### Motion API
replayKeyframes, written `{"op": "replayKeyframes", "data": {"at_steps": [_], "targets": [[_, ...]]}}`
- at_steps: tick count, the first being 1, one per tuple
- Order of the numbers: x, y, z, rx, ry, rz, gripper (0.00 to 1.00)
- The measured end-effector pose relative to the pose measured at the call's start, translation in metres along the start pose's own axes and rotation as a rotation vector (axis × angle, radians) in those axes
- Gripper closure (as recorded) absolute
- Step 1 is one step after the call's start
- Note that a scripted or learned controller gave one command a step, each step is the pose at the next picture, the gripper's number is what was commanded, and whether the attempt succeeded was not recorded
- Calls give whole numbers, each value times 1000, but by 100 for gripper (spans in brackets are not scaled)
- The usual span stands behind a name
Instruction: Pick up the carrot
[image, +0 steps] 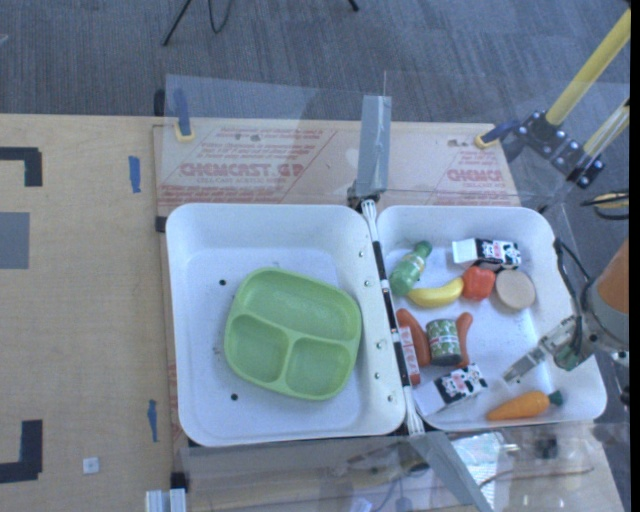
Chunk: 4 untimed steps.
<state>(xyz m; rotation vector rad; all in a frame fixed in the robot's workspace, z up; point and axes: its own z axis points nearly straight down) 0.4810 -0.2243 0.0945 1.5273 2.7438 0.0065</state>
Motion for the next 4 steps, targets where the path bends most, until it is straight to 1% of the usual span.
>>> {"op": "replayKeyframes", "data": {"at_steps": [1, 2, 3, 4], "targets": [[-27, 46, -70, 5, 0, 112, 0], [4, 6, 9, -1, 7, 121, 0], [-25, 65, 9, -1, 15, 361, 0], [6, 7, 7, -5, 7, 249, 0]]}}
